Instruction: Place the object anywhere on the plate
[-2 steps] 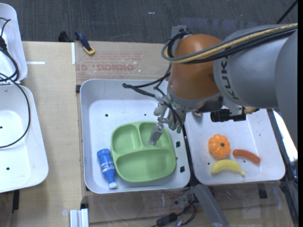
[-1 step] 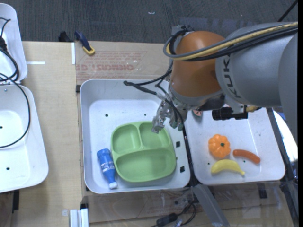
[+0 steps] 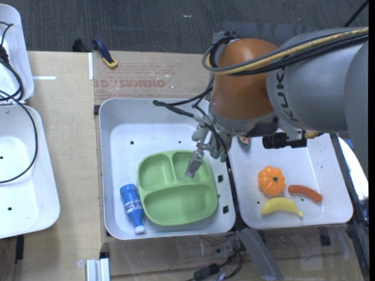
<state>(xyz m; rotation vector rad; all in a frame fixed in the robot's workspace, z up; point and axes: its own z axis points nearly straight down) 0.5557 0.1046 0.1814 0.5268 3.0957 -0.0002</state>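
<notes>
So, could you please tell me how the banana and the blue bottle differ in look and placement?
The banana is yellow and curved; the bottle is blue and straight with a white cap. The banana lies in the right bin, beside the small pumpkin and the sausage; the bottle lies in the left bin, alongside the green plate. Both lie flat, off the plate.

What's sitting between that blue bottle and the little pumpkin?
In the camera view, the green plate lies between the bottle and the pumpkin, then the two bins' adjoining walls. The pincer hovers above the plate.
</notes>
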